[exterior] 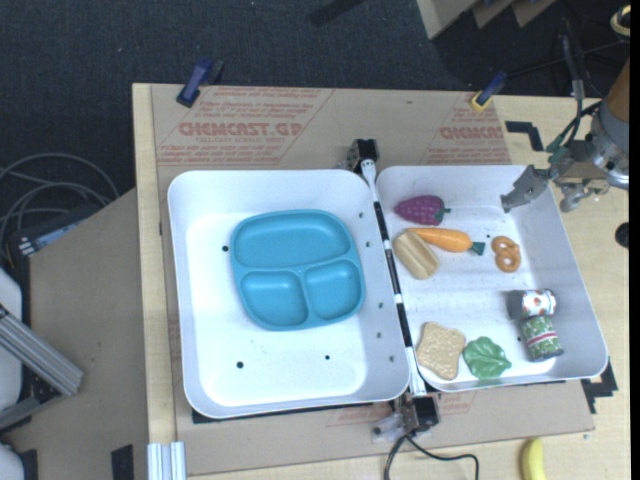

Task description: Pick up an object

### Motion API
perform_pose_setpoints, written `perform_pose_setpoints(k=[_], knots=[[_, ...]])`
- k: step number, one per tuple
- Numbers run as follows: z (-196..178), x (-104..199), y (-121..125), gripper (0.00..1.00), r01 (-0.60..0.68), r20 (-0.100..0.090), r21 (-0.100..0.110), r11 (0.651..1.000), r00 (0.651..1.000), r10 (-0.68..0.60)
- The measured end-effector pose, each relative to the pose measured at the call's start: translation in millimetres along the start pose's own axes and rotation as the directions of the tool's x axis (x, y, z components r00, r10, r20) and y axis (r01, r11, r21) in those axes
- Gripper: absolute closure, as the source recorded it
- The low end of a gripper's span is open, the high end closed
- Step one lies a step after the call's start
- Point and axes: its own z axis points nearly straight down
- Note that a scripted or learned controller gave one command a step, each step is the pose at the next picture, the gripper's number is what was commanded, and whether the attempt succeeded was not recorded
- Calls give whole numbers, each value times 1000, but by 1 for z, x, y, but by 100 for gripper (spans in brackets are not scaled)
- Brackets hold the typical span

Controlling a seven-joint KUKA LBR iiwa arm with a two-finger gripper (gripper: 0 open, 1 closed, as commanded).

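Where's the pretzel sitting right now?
In the camera view, the pretzel lies in the right bin, just right of the carrot and above the can, below the gripper.

Two bins lie side by side on the desk (150, 268); the left bin (200, 368) holds a divided tray (297, 268); in the right bin (570, 268), grapes (420, 208) at eleven o'clock, carrot (444, 239) beside pretzel (507, 254), can (539, 324) at four, cracker (439, 349) at seven.

Lighting even and bright from above; white bins (200, 368) near overexposed, soft shadows along their walls. Floor (80, 48) dark, low detail. Overall focus mildly soft (compression grain visible); arm (615, 138) at right edge slightly blurred.
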Motion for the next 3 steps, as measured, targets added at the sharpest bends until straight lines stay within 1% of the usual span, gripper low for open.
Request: perform_pose_setpoints(k=[1,2,3], knots=[[53,59,43,0,1,-2,2,1000,1000,-1],[146,100,69,0,0,-2,3,1000,1000,0],[135,99,69,100,2,-1,4,1000,1000,-2]])
